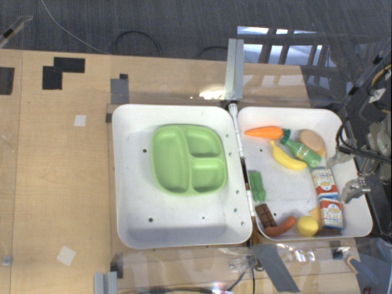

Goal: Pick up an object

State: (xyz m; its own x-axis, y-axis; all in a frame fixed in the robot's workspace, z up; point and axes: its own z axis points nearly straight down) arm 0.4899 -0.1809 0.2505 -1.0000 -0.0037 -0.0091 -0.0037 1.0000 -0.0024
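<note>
The bench (pixel 55 182) is light wood with black squares (pixel 62 71) near its far left corner. Two white bins rest directly on it, side by side and touching: the left bin (pixel 131 225) and the right bin (pixel 358 222).

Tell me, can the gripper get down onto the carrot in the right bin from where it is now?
Probably yes. The carrot lies alone near the right bin's back-left corner, nothing on top. The gripper sits at the bin's right side; the green bottle lies close by, so approach from above.

Free gap (pixel 285 185) mid right bin (pixel 324 114)
</note>
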